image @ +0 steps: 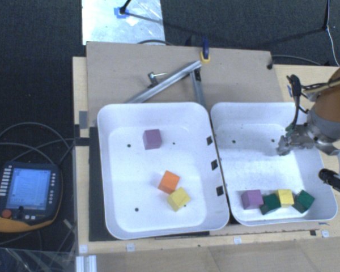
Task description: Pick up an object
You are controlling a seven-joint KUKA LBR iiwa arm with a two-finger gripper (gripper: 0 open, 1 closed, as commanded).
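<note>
Over the right-hand shallow white plastic bin point(255, 120), near its right wall, hangs the small grey two-finger gripper point(285, 146), carried by the grey arm with its orange band point(334, 98) reaching in from the right. Whether it is open or closed cannot be told — it is too small and blurred — and no object shows in its grasp.

Along that bin's front wall lie four cubes in a row: a purple cube point(251, 198), a dark green cube point(270, 203) touching it, a yellow cube point(285, 196), and another dark green cube point(304, 200) — all well apart from the gripper.

The left white bin point(119, 118) holds a purple cube point(152, 139) toward the back, and an orange cube point(169, 181) just beside a yellow cube point(179, 198) nearer the front.
</note>
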